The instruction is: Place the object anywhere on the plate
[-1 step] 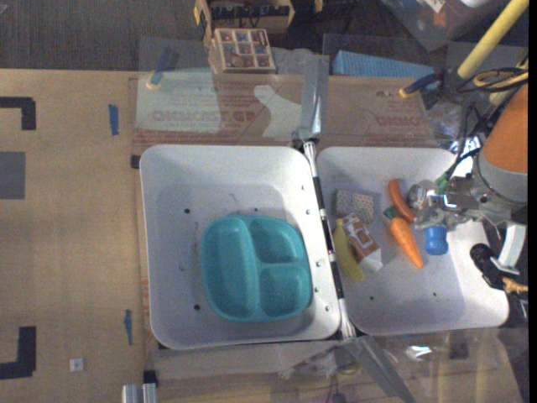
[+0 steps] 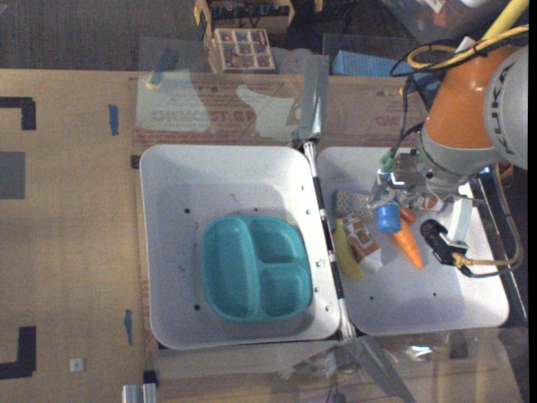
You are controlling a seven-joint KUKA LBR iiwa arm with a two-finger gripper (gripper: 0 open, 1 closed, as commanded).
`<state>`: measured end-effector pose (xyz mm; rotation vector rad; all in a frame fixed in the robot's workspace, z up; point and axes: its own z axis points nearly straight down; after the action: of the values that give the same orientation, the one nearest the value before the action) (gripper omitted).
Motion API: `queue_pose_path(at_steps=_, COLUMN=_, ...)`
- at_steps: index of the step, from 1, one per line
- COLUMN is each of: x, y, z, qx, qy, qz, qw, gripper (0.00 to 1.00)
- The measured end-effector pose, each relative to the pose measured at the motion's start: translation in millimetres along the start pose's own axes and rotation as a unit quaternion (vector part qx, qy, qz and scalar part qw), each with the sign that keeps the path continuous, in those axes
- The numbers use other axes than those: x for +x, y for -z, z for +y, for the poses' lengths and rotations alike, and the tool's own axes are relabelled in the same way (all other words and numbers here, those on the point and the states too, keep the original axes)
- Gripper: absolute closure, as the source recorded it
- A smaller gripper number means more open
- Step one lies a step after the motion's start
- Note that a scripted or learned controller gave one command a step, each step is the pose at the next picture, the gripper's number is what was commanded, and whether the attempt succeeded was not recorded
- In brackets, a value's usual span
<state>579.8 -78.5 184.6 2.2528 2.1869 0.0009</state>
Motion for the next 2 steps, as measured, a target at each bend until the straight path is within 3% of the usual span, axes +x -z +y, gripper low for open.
queue_pose_path(at_steps=1, x=64.4, y=-0.2, z=-0.4, qx=0.001, qy=-0.021, qz=0.0, qw=0.9998, gripper=1.0)
queue_pose_path(at_steps=2, x=169.1, y=40.3, z=-14.8, qx=0.0, qy=0.033, qz=0.0, qw=0.9995, gripper=1.0)
